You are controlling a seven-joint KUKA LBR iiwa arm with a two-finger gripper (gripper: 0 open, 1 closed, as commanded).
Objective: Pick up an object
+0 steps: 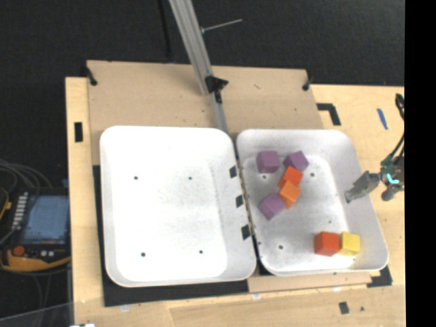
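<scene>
Scanning left to right: left bin (pixel 170 203) bare white, right bin (pixel 327 148) holds the blocks. Cluster in its upper-left: purple block (pixel 268 161), second purple (pixel 297 160), two orange blocks (pixel 290 185) touching, lower purple (pixel 271 206). Red block (pixel 328 243) touches yellow block (pixel 350 242) near the front rim. Gripper (pixel 371 186) sits at the right bin's right edge, holding nothing; whether it's open or closed, cannot tell. Every block lies left of it; red/yellow pair is left and toward the front, about as near as the cluster
</scene>
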